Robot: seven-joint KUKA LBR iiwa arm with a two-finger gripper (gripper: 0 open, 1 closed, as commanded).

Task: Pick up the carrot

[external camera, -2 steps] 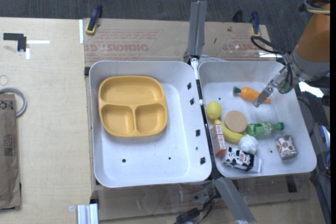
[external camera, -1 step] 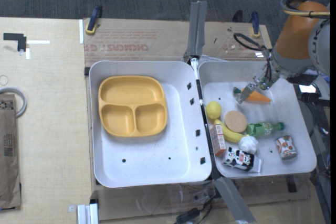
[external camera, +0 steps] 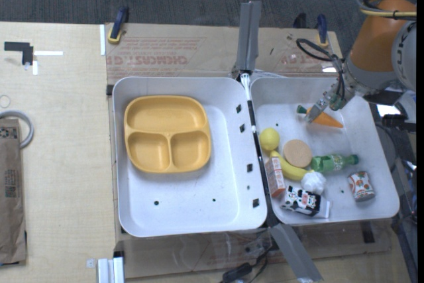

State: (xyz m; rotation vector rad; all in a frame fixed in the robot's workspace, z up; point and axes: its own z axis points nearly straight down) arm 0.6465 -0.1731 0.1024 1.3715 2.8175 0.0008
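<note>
Here you see two white bins side by side on the bench. The left bin (external camera: 132,209) holds a yellow plate (external camera: 168,133) with three parts, and the plate sits toward the far left of that bin.

The carrot (external camera: 327,119) lies in the right bin (external camera: 384,202), in the far part, near the right wall. It is orange, and its green end (external camera: 302,111) points left.

The arm (external camera: 381,36) comes in from the right, and you can see its orange band high up. The gripper (external camera: 322,108) is down at the carrot, right on its left part. It looks like it touches the carrot, but you cannot tell if the carrot is between the fingers. You cannot tell if the fingers are apart or closed; they are too small and dark here.

Other things sit nearer in the right bin, well apart from the carrot. A lemon (external camera: 269,138) is by the left wall. Just right of it lies a round tan cookie (external camera: 297,154). A banana (external camera: 291,170) lies under the cookie's near edge. A green bottle (external camera: 334,162) lies on its side, right of the cookie. A small red can (external camera: 362,185) sits near the right wall. A red packet (external camera: 275,175) lies along the left wall, just beside the banana. A white ball (external camera: 314,181) rests by the banana's right end. A black and white carton (external camera: 302,201) lies at the near edge.
</note>
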